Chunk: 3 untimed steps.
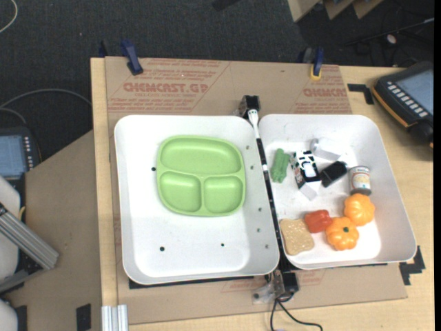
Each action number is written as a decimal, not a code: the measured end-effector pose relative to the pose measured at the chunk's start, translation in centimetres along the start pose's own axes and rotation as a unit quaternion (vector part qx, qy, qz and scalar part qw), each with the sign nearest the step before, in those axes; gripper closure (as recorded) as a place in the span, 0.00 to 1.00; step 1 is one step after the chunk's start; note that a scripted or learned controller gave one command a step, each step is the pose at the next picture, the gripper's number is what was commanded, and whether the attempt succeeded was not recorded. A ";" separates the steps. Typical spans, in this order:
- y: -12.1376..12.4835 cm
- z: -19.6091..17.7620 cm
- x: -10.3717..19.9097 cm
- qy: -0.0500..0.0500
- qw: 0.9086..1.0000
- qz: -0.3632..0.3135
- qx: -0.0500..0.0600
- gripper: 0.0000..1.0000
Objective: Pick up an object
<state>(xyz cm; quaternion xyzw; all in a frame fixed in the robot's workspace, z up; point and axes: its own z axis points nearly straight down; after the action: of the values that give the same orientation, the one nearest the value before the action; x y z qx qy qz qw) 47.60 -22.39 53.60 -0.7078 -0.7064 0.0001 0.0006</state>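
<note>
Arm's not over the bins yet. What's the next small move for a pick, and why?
Probably bring the gripper over the right bin toward the green piece: it lies by itself near the left wall, while the two orange pumpkins and red piece crowd together.

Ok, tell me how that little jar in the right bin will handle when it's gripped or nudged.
The small jar looks rigid, so it should not squash. Its rounded body probably rolls if pushed sideways. It lies close to the upper orange pumpkin, so a nudge may bump that.
</note>
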 end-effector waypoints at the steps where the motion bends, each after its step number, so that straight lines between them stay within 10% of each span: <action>1: 1.2 0.1 0.0 -0.002 1.000 -0.001 -0.002 1.00; 3: 0.4 0.7 0.0 -0.001 1.000 -0.001 -0.002 1.00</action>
<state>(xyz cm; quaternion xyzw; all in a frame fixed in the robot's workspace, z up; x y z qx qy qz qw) 47.95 -22.38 52.89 -0.7070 -0.7072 -0.0002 -0.0016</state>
